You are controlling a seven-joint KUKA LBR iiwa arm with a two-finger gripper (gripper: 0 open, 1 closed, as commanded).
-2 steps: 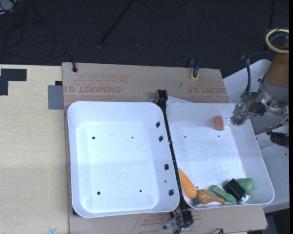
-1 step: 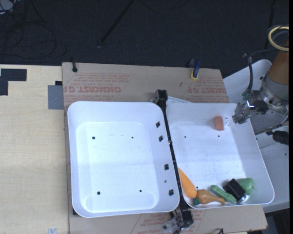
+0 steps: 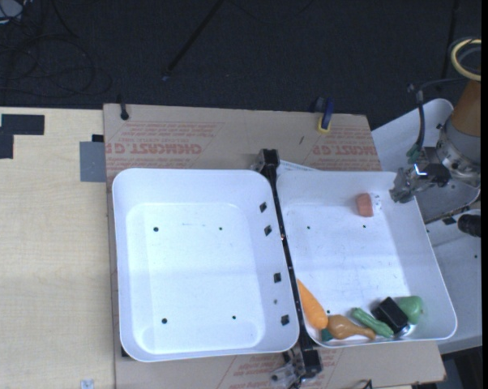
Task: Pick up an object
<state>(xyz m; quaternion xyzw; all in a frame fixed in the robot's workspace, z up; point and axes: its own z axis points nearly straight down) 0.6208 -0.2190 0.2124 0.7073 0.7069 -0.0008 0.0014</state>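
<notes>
Gripper [image 3: 408, 182] near right bin [image 3: 438, 274] far rim

2 white bins [image 3: 197, 186] side by side on a cardboard sheet [image 3: 228, 138], blue clamp [image 3: 325, 114] at its far edge.

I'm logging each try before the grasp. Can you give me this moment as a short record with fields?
arm: at the right edge, gripper above the right bin's far right rim
right bin far end: pink block, lying alone
right bin near end: orange carrot, green objects, black object, clustered
held: nothing seen
</notes>
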